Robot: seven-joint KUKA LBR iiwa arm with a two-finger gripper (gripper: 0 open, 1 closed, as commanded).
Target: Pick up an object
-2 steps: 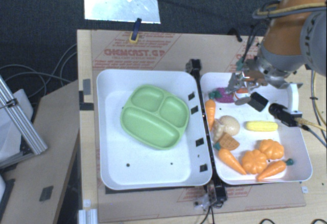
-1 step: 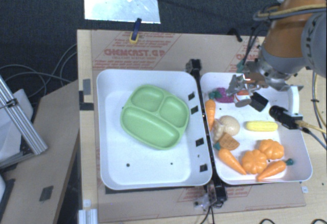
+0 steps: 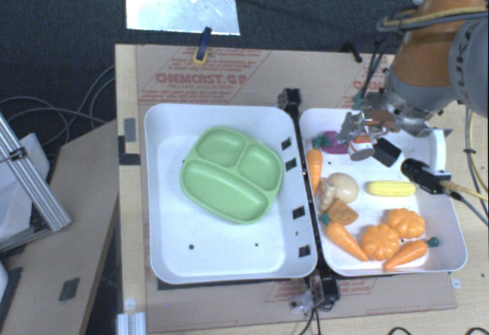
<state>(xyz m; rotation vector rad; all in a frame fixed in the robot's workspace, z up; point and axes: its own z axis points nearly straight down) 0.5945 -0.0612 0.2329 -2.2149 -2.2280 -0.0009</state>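
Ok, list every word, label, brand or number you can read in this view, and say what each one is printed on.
"CHEMCAST GP", in red, on the brown protective sheet under the two white bins, above the left bin.
More red print repeats on that sheet near the gripper and along the front edge below the bins: too blurred to read.
No readable text on the green divided plate or the toy food.

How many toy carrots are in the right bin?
3: one carrot along the bin's left wall, one near the front, one at the front right. The gripper may hide more.
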